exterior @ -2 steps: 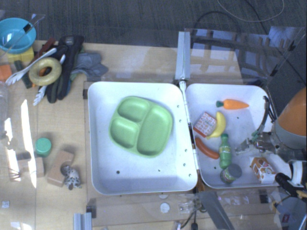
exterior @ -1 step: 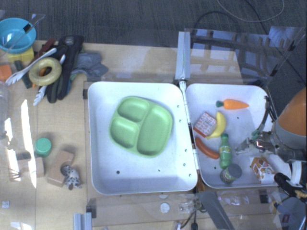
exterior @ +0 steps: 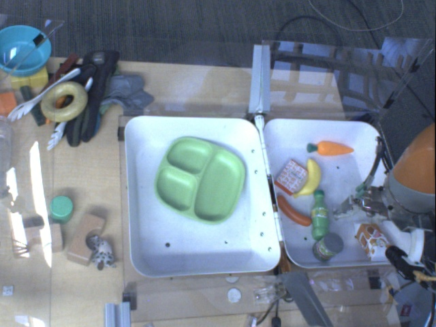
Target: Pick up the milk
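Milk was what you were after, and the likeliest candidate was the small white carton with brown patches [exterior: 371, 240], lying near the right-hand wall of the right bin [exterior: 340, 131]. I could not read its label, so take that identification with some care.

Your arm [exterior: 417, 172] came in from the right, its orange band above that same corner of the bin. The gripper [exterior: 364, 204] sat low over the bin's right side, just above the carton in the frame and near it. You could not have told from this angle how wide the gripper stood. Nothing showed whether it had hold of anything either, and the carton appeared to rest on the bin floor.

Elsewhere in the right bin you had these:
- a carrot [exterior: 330, 148] near the far wall
- a banana [exterior: 311, 178], with a red-and-white box [exterior: 292, 176] just beside it on the left
- a sausage [exterior: 293, 211] lying slantwise by the divider
- a green bottle [exterior: 319, 215] next to the sausage, with a can [exterior: 328, 246] at the bottle's near end

The left bin [exterior: 143, 251] carried a green divided plate [exterior: 201, 178].

On the bench to the left you had a blue bowl [exterior: 24, 46], a yellow ring [exterior: 65, 101] and a small green-lidded jar [exterior: 61, 208].
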